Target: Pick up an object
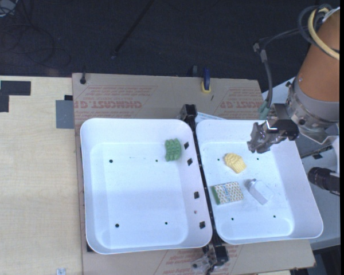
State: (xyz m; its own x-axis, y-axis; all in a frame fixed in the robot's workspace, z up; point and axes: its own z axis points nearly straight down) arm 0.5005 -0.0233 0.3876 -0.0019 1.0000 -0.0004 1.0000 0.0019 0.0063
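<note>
In the right bin [309,222] lie a yellow ridged piece [235,162], a green-edged speckled sponge-like block [227,193] and a pale grey-white piece [258,191]. A green knobbly object [173,149] rests at the upper right of the left bin [97,176]. My gripper [258,144] hangs above the right bin's upper part, a little up and right of the yellow piece, apart from it. Nothing shows between its fingers.
Both bins sit on a brown cardboard sheet [137,96] on a light wooden bench [28,182]. Black clips [189,112] join the bins along the middle divider. A blue and yellow clamp [206,82] stands at the cardboard's back edge. Cables hang near the arm.
</note>
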